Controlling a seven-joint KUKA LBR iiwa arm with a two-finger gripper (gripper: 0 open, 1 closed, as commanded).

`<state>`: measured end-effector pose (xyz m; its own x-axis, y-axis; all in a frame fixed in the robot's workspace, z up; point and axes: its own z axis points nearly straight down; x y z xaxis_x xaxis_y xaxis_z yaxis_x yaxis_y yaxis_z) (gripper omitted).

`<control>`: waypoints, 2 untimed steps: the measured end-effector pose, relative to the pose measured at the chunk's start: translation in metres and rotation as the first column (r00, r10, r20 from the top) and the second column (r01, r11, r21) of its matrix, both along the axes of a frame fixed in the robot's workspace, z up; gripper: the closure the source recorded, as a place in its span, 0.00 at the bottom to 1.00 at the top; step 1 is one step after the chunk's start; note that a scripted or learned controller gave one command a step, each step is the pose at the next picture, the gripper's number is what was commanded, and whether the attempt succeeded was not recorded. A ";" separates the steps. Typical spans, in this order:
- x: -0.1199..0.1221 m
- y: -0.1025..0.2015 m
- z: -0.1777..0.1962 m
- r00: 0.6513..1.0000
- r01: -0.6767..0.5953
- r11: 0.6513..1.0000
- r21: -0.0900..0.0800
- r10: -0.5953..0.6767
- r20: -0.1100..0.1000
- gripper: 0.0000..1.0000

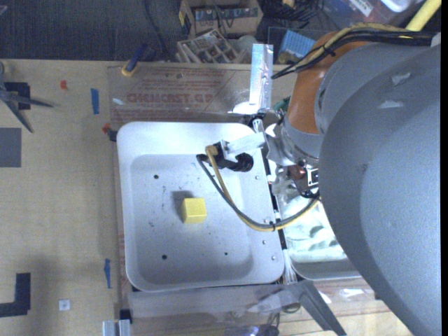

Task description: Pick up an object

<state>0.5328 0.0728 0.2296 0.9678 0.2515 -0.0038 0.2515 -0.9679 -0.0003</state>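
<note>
A small yellow block (194, 210) lies near the middle of the left white bin (140, 187), flat on the floor and alone. My gripper (288, 179) hangs over the strip between the two bins, well to the right of the block and a little farther back. It is mostly covered by the grey arm and its orange band (306, 107). Nothing can be seen held in it.
The right bin (315, 257) is largely hidden under the arm; a pale greenish, unclear thing (316, 235) shows in its near left corner. A yellow cable (238, 205) loops over the left bin's right side. Cardboard and clutter lie beyond the bins.
</note>
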 end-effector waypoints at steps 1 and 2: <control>-0.053 -0.066 0.052 0.999 0.051 0.999 0.000 -0.051 -0.003 1.00; -0.037 -0.055 -0.006 0.999 0.050 0.999 0.001 -0.050 -0.003 1.00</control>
